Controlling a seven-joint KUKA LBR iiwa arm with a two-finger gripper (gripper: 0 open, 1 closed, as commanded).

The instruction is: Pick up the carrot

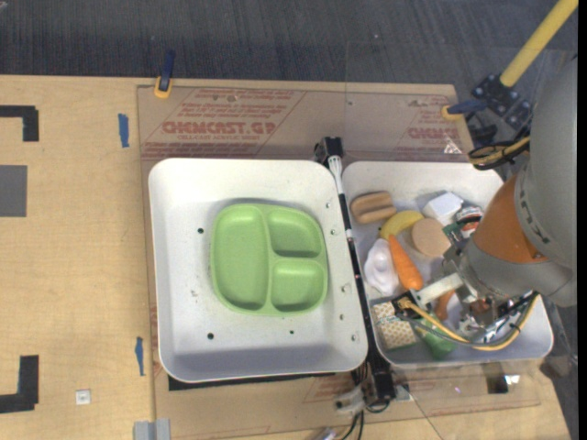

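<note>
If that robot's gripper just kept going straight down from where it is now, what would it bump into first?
Probably the clutter in the right bin. The gripper hangs over the pile's lower part, beside the carrot, nearest a green item and yellow cables. Depth is unclear from above.

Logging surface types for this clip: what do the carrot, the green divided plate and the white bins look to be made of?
Carrot: likely moulded plastic toy food, going by its even orange colour and smooth, slightly glossy skin. Green divided plate: probably plastic, matte, with soft rounded compartment ridges and one flat colour. White bins: apparently thin formed plastic with rounded corners and a faint sheen; the material cannot be confirmed by look alone.
</note>
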